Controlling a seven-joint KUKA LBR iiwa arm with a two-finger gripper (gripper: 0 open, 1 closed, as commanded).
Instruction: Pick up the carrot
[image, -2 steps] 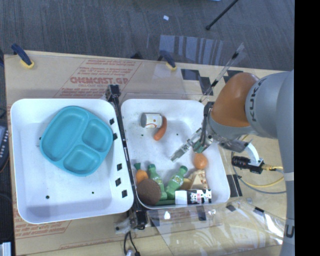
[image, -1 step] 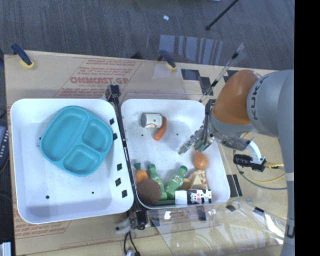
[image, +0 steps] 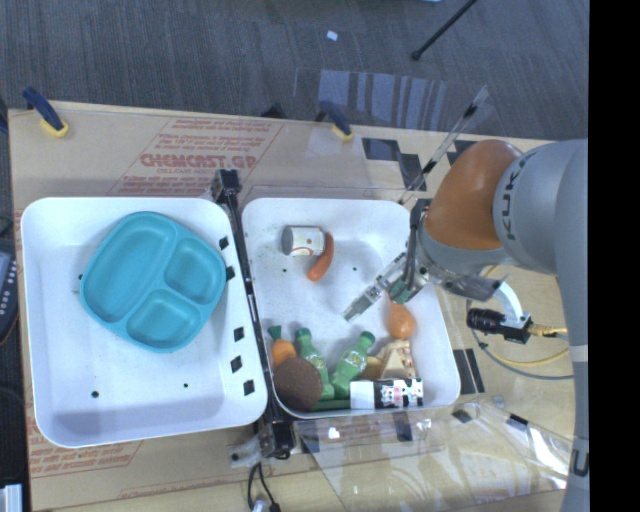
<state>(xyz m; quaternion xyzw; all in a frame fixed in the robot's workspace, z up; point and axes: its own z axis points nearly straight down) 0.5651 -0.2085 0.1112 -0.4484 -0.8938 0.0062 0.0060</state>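
Observation:
The carrot (image: 320, 260) is a small orange piece lying at a slant in the back part of the right bin (image: 432, 345), touching a grey can (image: 298, 240) on its left. My gripper (image: 372, 296) hangs over the middle right of that bin, below the orange wrist band, to the right of and nearer than the carrot. It is clear of the carrot, with bare white floor between the two.
The front of the right bin is crowded: an orange fruit (image: 400, 321), green bottles (image: 352, 361), a brown ball (image: 297, 381), another orange piece (image: 283, 351) and a black-and-white box (image: 392, 394). A blue divided plate (image: 152, 279) sits in the left bin (image: 60, 400).

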